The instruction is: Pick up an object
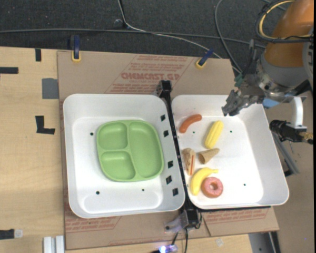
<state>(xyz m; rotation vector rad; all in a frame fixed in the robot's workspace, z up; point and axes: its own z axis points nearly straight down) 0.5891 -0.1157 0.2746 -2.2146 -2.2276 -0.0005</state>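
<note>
So the wooden worktop (21, 141) carries two shallow white plastic bins, and the left white bin (79, 194) holds a green divided plastic plate (130, 151), well left of the hand (233, 108). The hand hangs over the right white bin's (263, 183) top edge; can't tell how it's set. Just below-left sit a yellow corn cob (214, 134), red sausage (189, 122), yellow banana (198, 180) and pink donut (213, 187).
</note>
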